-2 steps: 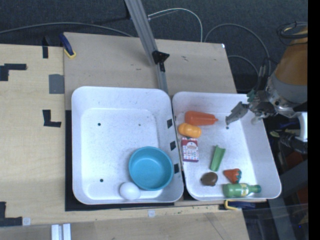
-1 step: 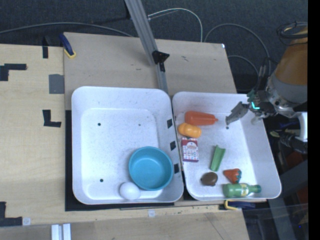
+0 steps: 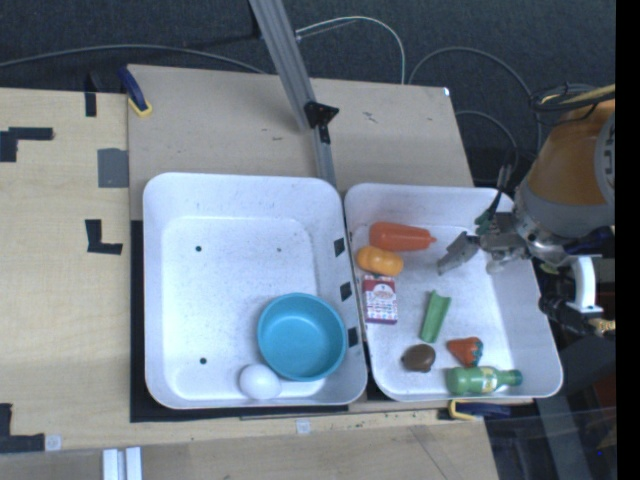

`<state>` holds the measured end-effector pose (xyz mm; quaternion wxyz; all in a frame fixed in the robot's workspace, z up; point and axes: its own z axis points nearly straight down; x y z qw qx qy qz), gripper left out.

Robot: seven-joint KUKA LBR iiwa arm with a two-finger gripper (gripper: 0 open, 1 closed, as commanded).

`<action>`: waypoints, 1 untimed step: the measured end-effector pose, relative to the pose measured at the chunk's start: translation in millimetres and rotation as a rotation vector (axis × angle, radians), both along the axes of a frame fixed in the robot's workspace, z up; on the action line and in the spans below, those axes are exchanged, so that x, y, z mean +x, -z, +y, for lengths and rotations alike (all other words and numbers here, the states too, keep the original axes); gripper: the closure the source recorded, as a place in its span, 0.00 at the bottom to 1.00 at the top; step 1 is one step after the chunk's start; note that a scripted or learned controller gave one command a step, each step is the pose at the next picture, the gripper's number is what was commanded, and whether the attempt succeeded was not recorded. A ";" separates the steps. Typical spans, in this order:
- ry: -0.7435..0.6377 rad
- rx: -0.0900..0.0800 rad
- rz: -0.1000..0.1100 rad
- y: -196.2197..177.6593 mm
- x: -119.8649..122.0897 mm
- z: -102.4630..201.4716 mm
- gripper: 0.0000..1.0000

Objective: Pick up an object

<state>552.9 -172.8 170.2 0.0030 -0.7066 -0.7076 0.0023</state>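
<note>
The gripper hangs over the right bin — its open fingers just right of an orange carrot and above a green stick.

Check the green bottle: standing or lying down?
Lying down. The green bottle rests on its side along the right bin's near edge, cap pointing right.

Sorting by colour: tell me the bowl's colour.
The bowl is light blue, seen clearly in the camera view.

Robotics laboratory bench, identified by a plywood worktop marked with black tape pieces, two white bins set side by side upon it, loose cables trailed behind the bins, and a metal camera pole mounted above them.
</note>
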 end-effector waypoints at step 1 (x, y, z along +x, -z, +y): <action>0.000 0.000 0.000 46.2 -8.3 0.9 0.00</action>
